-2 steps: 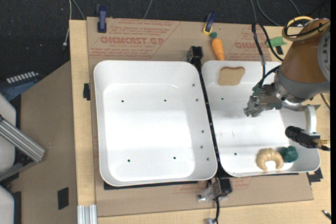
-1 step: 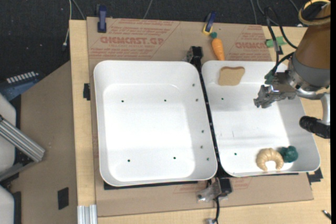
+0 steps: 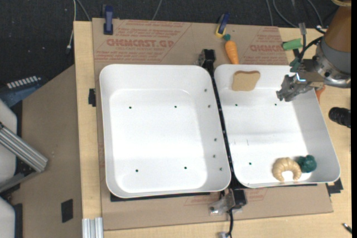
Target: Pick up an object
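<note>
Arm: grey arm with orange band reaches in from the right; dark two-finger gripper (image 3: 289,90) hangs over the far right part of the right white bin (image 3: 312,120).
Gripper state: cannot tell how far open; nothing seen held.
Candidate object: flat tan bread-slice toy (image 3: 245,80), on the bin floor at the far edge, left of the gripper and near it.
Handling (judged): looks light and probably soft foam; lies flat, so little height to pinch. Best taken across its narrower width, edge to edge.
Other objects: pale curled croissant toy (image 3: 286,169) touching a small dark green lumpy toy (image 3: 307,163) in the near right corner, well apart from the gripper.
Outside bins: orange carrot toy (image 3: 231,51) on the cardboard beyond the far rim.
Left white bin (image 3: 111,120): beside the right one.
Obstruction: far bin wall just beside the slice may crowd one finger.
</note>
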`<state>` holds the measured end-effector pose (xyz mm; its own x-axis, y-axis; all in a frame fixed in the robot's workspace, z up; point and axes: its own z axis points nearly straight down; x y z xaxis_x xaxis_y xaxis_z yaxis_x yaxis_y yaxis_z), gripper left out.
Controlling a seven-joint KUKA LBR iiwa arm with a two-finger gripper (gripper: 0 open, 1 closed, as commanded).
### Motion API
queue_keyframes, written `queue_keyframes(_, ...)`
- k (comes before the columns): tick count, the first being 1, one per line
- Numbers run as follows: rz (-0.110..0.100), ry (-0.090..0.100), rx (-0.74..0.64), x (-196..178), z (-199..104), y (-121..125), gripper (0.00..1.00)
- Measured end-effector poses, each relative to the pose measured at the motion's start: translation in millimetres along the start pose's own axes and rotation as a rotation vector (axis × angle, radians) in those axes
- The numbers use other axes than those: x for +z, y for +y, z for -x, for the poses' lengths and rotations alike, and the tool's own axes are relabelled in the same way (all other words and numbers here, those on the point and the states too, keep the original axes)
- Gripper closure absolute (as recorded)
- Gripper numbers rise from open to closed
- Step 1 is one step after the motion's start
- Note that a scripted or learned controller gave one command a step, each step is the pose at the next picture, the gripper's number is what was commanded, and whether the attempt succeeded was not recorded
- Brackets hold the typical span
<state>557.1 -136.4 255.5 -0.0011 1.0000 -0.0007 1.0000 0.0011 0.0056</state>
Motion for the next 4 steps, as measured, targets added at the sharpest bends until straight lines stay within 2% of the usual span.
queue_keyframes(1,-0.004,0.000,0.001,-12.0,0.0,0.4,1.00)
queue_keyframes(2,-0.004,0.001,-0.003,-11.4,-42.2,23.1,1.00)
queue_keyframes(4,-0.005,0.002,-0.004,-1.3,-132.2,45.0,1.00)
